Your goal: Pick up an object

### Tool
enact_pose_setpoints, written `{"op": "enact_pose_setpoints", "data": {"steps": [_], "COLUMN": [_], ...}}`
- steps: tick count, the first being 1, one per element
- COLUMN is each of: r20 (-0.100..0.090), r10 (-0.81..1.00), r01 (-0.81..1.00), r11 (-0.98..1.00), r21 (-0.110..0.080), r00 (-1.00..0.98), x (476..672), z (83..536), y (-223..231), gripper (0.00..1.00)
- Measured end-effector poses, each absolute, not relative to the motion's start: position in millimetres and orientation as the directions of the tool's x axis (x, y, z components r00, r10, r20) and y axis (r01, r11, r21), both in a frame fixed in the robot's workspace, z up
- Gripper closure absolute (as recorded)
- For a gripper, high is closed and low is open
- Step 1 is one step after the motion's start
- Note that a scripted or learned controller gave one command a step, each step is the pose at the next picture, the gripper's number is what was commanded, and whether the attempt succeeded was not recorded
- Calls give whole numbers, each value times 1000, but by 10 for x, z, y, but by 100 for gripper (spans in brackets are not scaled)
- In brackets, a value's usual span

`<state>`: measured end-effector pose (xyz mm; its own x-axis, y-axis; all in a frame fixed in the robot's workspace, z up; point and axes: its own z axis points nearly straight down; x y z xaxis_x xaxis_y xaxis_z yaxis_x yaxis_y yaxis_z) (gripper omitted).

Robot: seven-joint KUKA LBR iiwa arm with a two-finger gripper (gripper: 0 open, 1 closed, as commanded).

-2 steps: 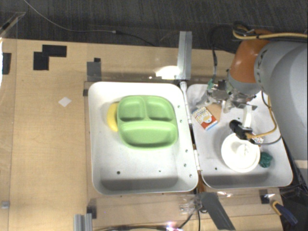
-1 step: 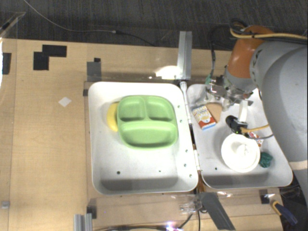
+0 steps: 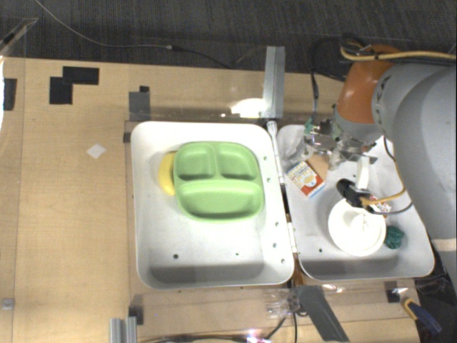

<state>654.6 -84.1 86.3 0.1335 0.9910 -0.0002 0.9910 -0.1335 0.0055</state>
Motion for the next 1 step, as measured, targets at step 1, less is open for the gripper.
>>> {"op": "enact_pose_setpoints", "data": {"steps": [1], "r20": [-1], "r10": [991], "r01": [991], "r11": [-132], "r21": [11], "r00": [132], "x": [6563], "z": [992], "y": [-845], "gripper": [100]}}
